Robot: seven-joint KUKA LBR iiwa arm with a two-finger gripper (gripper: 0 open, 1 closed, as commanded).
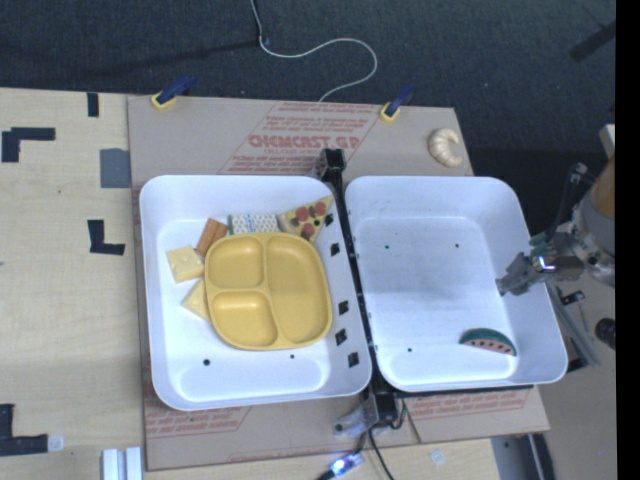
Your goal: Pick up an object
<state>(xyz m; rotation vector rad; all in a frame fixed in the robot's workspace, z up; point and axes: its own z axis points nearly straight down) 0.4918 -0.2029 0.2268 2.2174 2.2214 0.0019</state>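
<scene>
My hand [515,276] at right edge of frame, over right bin [420,268] rim; can't tell its state. Watermelon slice [487,342] lower right in that bin. Judge it light, stiff, flat; take across narrow width.

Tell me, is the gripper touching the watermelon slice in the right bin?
Apart. The camera view shows the gripper at the right bin's right wall, with bare white floor between it and the watermelon slice nearer the front.
</scene>
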